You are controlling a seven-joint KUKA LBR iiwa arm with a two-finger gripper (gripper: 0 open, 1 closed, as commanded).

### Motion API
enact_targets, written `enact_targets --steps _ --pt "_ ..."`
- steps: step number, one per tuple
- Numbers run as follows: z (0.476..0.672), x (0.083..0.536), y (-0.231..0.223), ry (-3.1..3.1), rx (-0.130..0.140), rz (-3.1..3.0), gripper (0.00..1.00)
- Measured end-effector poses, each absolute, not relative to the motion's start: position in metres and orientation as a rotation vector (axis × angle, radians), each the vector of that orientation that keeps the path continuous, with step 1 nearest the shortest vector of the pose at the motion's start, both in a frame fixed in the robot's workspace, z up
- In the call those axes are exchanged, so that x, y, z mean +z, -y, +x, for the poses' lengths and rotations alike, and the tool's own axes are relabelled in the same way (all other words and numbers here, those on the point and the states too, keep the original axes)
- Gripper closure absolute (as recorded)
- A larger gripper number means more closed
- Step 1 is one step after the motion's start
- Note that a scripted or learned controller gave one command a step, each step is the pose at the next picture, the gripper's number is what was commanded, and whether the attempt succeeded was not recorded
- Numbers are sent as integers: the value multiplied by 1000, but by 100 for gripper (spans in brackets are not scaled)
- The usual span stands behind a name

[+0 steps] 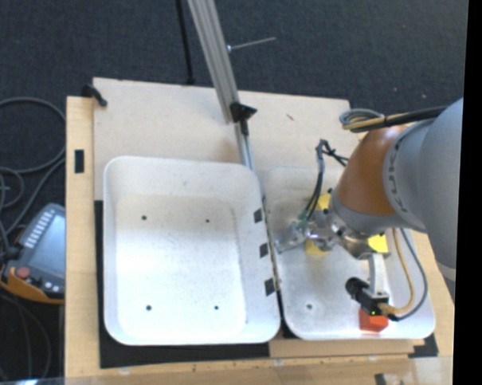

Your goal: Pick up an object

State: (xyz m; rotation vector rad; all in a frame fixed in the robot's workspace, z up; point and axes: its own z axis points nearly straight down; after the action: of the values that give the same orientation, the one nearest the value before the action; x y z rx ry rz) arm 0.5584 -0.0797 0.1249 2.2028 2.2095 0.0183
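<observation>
Lying in the right-hand bin (331, 331), a small yellow thing (313, 247) sits right by the gripper (295, 234). I cannot tell if the gripper is open or closed. Behind it, the arm's orange band (368, 173) hangs over the bin.

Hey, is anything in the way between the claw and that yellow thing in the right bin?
Nothing visible. The claw is down in the right bin, right beside the yellow thing, with no other item between them. The wrist hides part of that spot, so contact cannot be judged.
</observation>
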Motion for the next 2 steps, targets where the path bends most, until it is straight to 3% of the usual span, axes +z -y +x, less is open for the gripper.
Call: enact_targets --steps 1,2 --pt "578 113 89 -2216 8 2215 0" --pt "626 90 131 -2259 -63 2289 0"
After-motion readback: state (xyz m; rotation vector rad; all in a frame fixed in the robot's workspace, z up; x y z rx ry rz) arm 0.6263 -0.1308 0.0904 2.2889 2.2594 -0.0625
